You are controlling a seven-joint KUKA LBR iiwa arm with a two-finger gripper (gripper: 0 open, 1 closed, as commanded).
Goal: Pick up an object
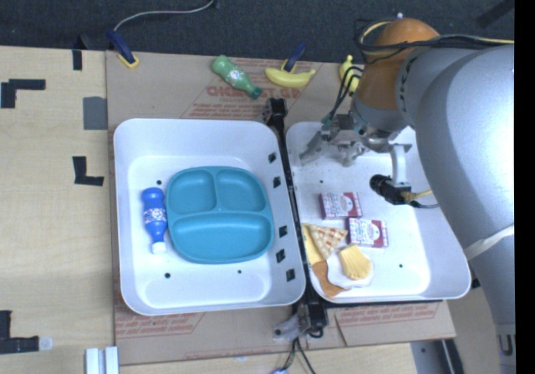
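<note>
The camera view looks down on a tabletop (50, 222) that carries two white bins side by side. In the left bin (134, 142) lies a blue divided plate (220, 215), and just beside its left edge lies a small blue bottle (154, 218) with a white cap; the long axis of the bottle runs almost straight from far to near, and the cap points toward the near edge. The right bin (435, 268) holds two small red and white cartons (341, 204) (367, 233), lying flat close to each other, and near them, toward the front of the bin, a waffle-patterned toy piece (324, 239), a yellow cheese-like piece (355, 263) and a flat brown piece (323, 277), which touch or overlap each other. The grey arm (468, 138) with the orange band reaches in from the right, and the tool (334, 146) is low over the far left part of the right bin, apart from the cartons. How wide the tool stands I cannot tell; nothing is seen in its grasp. Behind the bins, on the cardboard, lie a green bottle (235, 77), with its long axis diagonal, and a yellow banana (289, 77).
</note>
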